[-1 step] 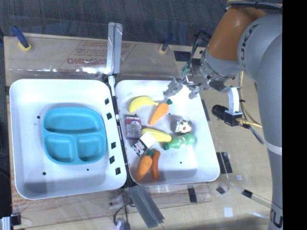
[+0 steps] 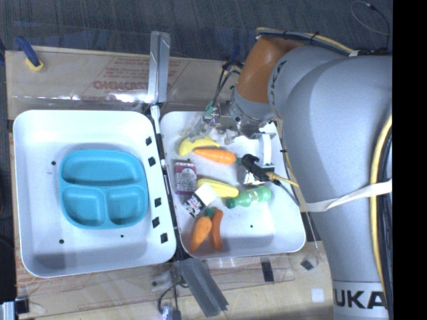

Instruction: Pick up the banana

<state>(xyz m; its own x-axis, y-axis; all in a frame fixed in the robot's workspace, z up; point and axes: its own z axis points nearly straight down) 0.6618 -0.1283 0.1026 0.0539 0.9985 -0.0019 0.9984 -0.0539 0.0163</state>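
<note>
A: Where is the banana placed?

B: In the right bin, upper part, just beside a carrot.

A: And the gripper?

B: Poised just above the banana, presumably for 1 grasp; its finger state cannot be told.

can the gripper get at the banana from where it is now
Probably yes. The gripper hangs over the far end of the right bin, just above the banana. The banana's top is uncovered, though a carrot lies tight against its near side.
</note>
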